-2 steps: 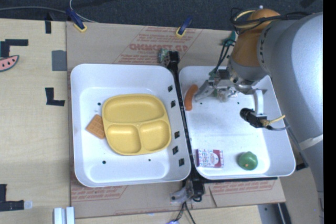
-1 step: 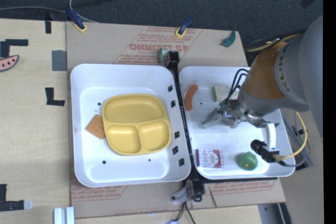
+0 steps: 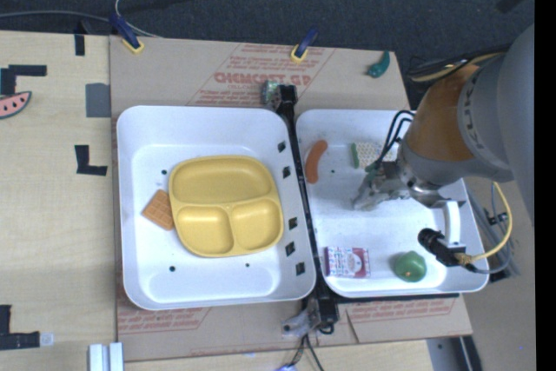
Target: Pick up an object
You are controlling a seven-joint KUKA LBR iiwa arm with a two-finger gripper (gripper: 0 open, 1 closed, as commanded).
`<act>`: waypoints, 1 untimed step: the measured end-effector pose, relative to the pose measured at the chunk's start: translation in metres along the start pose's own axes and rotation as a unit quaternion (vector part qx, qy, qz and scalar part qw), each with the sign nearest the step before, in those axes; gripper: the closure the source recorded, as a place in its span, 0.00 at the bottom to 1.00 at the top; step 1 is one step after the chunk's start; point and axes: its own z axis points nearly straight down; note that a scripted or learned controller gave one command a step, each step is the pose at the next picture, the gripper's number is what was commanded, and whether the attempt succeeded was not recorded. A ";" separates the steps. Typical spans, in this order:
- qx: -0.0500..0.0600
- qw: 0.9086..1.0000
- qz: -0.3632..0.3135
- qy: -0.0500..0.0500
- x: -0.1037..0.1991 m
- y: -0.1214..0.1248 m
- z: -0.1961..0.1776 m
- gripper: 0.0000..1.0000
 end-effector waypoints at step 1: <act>0.000 1.000 0.000 0.000 0.000 0.000 0.000 0.00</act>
